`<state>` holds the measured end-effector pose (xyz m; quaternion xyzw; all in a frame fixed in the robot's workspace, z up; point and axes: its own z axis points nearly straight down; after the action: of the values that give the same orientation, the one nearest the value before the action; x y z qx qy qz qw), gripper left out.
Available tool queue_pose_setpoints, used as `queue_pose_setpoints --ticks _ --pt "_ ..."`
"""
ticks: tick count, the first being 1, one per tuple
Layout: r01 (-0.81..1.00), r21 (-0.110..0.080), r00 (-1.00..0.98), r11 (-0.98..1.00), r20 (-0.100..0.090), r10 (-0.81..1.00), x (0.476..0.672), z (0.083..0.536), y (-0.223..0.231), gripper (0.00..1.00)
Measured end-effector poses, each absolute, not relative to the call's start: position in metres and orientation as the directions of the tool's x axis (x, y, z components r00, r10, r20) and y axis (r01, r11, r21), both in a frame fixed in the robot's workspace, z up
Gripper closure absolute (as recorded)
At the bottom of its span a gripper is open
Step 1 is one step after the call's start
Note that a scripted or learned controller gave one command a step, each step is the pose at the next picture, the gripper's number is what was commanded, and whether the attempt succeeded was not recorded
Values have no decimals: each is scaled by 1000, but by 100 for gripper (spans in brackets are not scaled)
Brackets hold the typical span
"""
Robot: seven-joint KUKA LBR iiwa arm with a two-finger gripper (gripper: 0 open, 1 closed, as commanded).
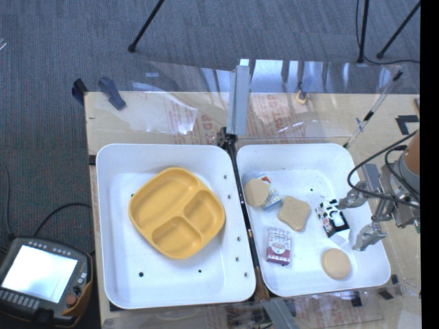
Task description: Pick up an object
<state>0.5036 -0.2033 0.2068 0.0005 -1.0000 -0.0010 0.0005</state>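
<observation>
The arm reaches in from the right, low over the right bin (302, 157), its gripper (357, 219) at the bin's right side with two fingers (363, 238) spread apart and nothing between them. A small black-and-white carton (332, 217) lies just left of it. Further left sit a toast slice (295, 212), a red packet (279, 246) whose print is too small to read, and a round biscuit (336, 263). The left bin (110, 184) holds a yellow divided plate (177, 212).
</observation>
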Motion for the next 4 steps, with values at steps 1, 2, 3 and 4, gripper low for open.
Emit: queue_pose_setpoints --ticks 1,2,3,4 --pt "202 0 -979 979 -6 202 525 101 -202 0" --pt "192 2 -981 981 -1 192 525 108 -198 100" --pt "218 2 -976 976 -8 218 532 186 -141 100" --pt "49 2 -999 999 1 49 479 194 -68 100"
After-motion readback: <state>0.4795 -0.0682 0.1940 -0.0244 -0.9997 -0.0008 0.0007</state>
